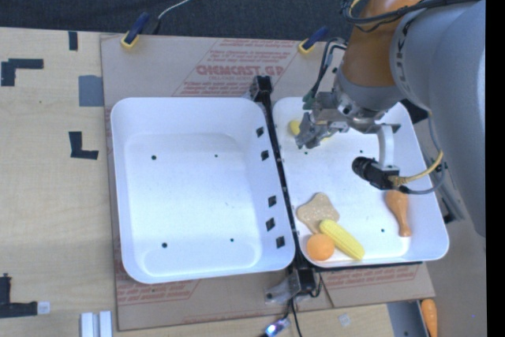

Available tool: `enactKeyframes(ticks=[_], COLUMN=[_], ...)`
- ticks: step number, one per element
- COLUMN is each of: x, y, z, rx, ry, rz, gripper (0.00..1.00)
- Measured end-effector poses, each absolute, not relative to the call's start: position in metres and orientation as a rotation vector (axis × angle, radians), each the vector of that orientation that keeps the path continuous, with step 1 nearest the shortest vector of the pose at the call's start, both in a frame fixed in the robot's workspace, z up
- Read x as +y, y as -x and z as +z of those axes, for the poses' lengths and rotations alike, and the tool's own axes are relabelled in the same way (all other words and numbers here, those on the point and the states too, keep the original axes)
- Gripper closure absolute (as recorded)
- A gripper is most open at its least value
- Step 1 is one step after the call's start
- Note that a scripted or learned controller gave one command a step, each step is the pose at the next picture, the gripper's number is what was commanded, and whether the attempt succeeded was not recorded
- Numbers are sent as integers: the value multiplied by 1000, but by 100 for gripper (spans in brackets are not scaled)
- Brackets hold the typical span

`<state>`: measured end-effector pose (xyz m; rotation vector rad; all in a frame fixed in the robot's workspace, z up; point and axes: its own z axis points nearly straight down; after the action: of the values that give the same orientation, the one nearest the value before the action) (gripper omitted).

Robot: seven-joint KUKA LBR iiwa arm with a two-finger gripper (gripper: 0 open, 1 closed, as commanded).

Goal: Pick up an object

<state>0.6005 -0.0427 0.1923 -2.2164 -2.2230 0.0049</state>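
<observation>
Camera view shows two shallow white bins side by side on a brown board, and I take the right bin [426,249] as the landmark for all places. The left bin [189,185] touches its left wall along a black divider with clips. The grey arm [442,51] with the orange band comes over the far right part of the right bin, and the gripper [309,134] hangs low over the far left corner of this bin, close to the divider. Just at the left side of the gripper tip there is a small yellow object [294,126], partly hidden by the tool, so I cannot say what kind of object it is, and I cannot tell if it sits between the fingers or only beside them. Whether the tool is apart or together I also cannot tell, because the view is too small and dark there. In the near left corner of the right bin lie a tan piece like bread [316,210], a yellow corn cob [342,239] and an orange ball-like fruit [319,248], all touching or nearly touching. Near the right wall of the right bin lies an orange-brown piece like a chicken drumstick [399,211].
</observation>
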Motion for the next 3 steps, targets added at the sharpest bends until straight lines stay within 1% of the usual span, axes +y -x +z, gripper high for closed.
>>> enactKeyframes(ticks=[3], x=[-42], y=[-600], z=[218], rx=[-2223], ry=[2212], rz=[13], gripper=[100])
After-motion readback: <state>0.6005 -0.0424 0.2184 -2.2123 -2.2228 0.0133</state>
